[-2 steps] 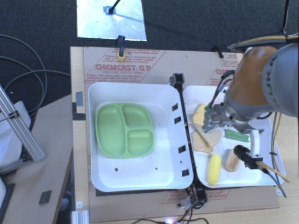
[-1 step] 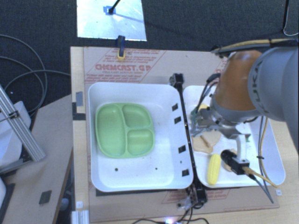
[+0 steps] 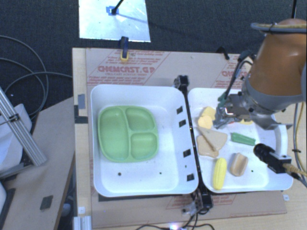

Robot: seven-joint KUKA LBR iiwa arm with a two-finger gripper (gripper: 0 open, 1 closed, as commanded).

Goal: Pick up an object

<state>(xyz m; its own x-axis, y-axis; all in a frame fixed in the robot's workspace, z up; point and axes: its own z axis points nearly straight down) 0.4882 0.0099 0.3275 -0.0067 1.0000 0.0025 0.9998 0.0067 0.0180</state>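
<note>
The gripper [image 3: 220,120] hangs just over the yellow pieces [image 3: 206,120], likely to take one. Open or closed, I cannot tell.

The arm [image 3: 280,66] runs off the right edge and covers the right bin's [image 3: 253,178] far corner; a yellow scrap [image 3: 246,121] peeks out, mostly hidden underneath.

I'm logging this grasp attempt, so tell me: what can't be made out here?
1. Camera view: the right bin's far right corner, hidden under the arm.
2. Whether the end effector touches the yellow piece: too small and blurred.
3. A yellow scrap beneath the wrist, mostly covered; its kind is unclear.
</note>
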